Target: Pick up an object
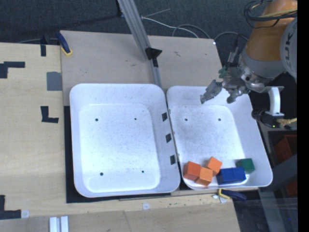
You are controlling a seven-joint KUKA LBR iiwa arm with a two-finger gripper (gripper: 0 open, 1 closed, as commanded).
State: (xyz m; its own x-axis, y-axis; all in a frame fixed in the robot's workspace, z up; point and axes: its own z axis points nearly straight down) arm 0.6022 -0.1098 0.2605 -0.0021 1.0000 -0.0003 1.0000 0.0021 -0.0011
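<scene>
Several blocks lie along the near edge of the right bin [241,129]: three orange cubes [193,169] [214,165] [205,176], a blue block [231,175] and a small green cube [246,165]. My gripper [220,94] hangs above the far edge of the right bin, well away from the blocks. Its two grey fingers [208,94] are spread apart and nothing is between them.
The left bin [77,129] sits beside the right one. A slanted metal rail [140,33] runs from the top down to the gap between the bins. Cables lie on the dark floor behind the bench.
</scene>
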